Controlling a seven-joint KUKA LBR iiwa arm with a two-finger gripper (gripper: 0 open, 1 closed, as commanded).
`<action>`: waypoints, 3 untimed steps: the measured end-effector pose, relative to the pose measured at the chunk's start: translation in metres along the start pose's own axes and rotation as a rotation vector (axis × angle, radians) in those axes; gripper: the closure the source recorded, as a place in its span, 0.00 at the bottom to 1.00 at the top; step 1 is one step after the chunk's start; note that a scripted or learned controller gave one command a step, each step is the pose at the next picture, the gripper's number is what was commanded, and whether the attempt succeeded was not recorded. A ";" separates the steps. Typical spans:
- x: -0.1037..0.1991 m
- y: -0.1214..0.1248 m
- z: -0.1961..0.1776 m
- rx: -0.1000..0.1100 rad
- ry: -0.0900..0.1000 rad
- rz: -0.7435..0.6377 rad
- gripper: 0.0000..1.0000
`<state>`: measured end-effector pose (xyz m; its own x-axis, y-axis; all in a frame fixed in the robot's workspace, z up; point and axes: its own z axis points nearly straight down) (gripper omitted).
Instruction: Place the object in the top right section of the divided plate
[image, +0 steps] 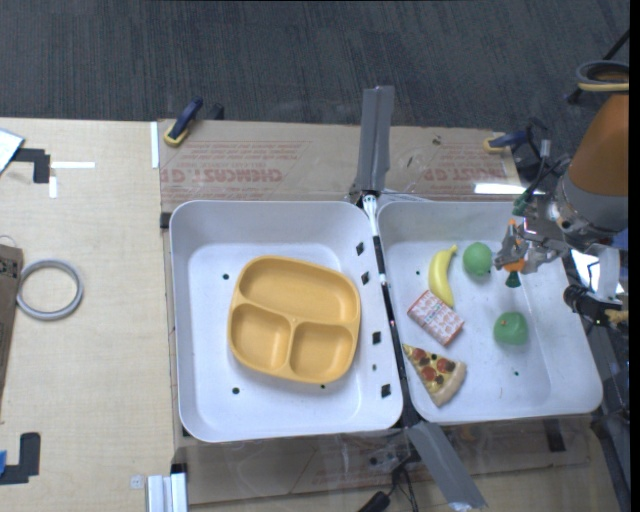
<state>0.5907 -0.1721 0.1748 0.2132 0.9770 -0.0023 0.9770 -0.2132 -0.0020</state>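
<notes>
Hovering over right bin (560, 395) near green ball (478, 259), gripper (514, 262); jaws' state unclear; yellow divided plate (294, 320) in left bin (195, 330).

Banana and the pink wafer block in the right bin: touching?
Cannot tell. In the camera view the banana's lower tip ends right at the pink wafer block's upper corner, and at this slant no gap or contact shows plainly.
</notes>
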 end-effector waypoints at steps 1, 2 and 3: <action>-0.005 -0.062 0.033 0.000 0.002 -0.264 1.00; -0.017 -0.086 -0.006 -0.002 0.002 -0.288 1.00; -0.018 -0.085 -0.015 -0.002 0.001 -0.285 1.00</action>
<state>0.5037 -0.1714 0.1898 -0.0705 0.9975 -0.0012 0.9975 0.0705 0.0000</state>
